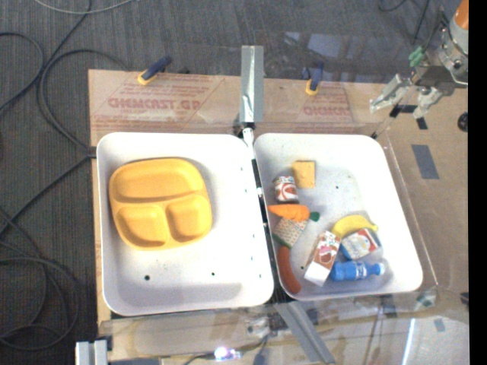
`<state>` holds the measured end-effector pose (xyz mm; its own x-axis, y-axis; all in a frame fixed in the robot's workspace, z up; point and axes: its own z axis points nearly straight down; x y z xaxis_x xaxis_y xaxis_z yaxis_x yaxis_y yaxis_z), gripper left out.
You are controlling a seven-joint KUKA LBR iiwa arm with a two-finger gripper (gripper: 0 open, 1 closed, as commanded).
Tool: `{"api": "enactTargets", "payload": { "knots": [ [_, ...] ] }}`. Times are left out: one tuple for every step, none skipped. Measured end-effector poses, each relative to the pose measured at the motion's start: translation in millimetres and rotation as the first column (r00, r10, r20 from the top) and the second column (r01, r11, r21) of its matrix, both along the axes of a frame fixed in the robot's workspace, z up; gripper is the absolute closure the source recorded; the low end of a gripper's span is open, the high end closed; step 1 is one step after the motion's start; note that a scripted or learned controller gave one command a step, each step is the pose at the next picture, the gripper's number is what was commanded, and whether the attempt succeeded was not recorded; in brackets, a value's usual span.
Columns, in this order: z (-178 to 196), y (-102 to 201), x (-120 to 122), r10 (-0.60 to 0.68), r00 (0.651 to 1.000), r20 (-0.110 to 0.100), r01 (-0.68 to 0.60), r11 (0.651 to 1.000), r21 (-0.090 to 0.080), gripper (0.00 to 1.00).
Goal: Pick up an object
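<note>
The right bin [396, 204] holds several small items: a yellow block [304, 174], a small red and white can [285, 189], a carrot [289, 213], a banana [354, 224], a milk carton [325, 255], a blue bottle [358, 270] and a red sausage [287, 272]. My gripper [399, 109] hangs above the bench beyond the right bin's far right corner, well apart from all the items. Its fingers are spread open and nothing sits between them.
A yellow compartment tray [161, 201] lies in the left bin [183, 280]. A metal post [252, 82] stands behind the gap between the bins. Two clamps [154, 69] [313, 80] grip the board's far edge. Cables run across the floor at the left.
</note>
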<state>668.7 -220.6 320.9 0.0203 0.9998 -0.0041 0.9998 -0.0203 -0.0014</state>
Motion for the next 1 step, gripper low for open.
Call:
{"api": "enactTargets", "payload": {
  "knots": [
    [-132.1, 19.6, -37.9, 0.088, 0.996, -0.001, -0.088, 0.996, 0.003, 0.00]
  ]
}}
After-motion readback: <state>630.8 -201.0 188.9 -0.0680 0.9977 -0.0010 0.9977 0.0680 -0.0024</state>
